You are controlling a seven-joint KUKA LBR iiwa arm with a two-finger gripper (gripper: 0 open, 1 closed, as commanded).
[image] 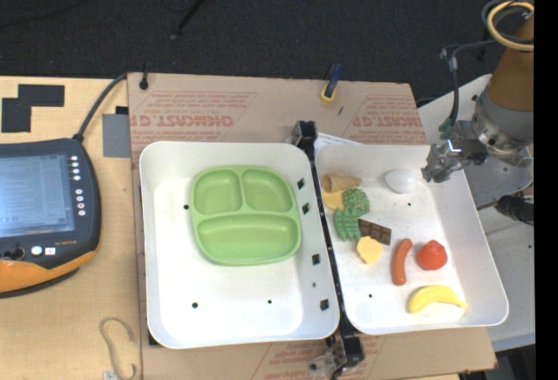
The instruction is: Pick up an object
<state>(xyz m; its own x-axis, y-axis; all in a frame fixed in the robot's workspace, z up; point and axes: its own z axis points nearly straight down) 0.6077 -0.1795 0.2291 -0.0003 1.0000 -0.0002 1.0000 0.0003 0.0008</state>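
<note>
Camera view showed the gripper (438, 167) poised over the right bin's (488, 282) upper right edge, grasping nothing; whether it was released or clenched I cannot tell. A white egg (401, 180) lay just beside it, with a tomato (431, 255), sausage (400, 261) and banana (435, 300) lower in that bin.

A grey and orange robot arm with a small dark tool

The arm (510, 99) is round and thick like a pipe. Its top part is orange-brown, with a pale yellow ring around the very top. Under the orange part comes a wide, shiny grey ring. A thin dark cable loops out from the left side of the arm and curves back down to it. At the low end sits the tool (438, 165), a small, dark grey, bumpy metal piece with a bright white spot on it.
</note>
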